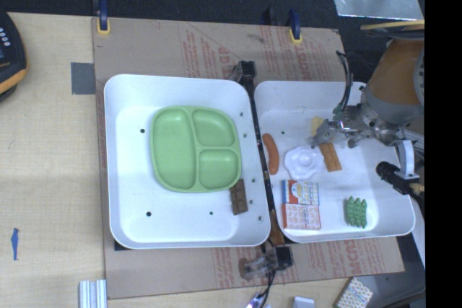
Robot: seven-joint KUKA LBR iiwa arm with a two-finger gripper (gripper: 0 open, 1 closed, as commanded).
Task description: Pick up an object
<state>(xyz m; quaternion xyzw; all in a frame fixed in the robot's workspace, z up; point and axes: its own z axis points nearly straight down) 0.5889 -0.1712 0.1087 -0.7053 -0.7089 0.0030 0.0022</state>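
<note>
The right bin (375, 223) holds several small items: an orange-brown sausage (271, 153), a white cup-like piece (302, 161), a tan cracker strip (330, 156), a red and white printed packet (302, 204) and a green bumpy piece (355, 210). My gripper (326, 131) reaches in from the right and hangs low over the bin's upper middle, just above the cracker strip and beside a small yellow piece (317, 125). I see nothing clearly held between its fingers.
The left bin (126, 155) carries a green divided plate (195, 148) and a small brown block (237, 197) near its right wall. The arm's grey body with its orange band (395, 76) overhangs the right bin's far right corner. Clamps hold the cardboard base at the back.
</note>
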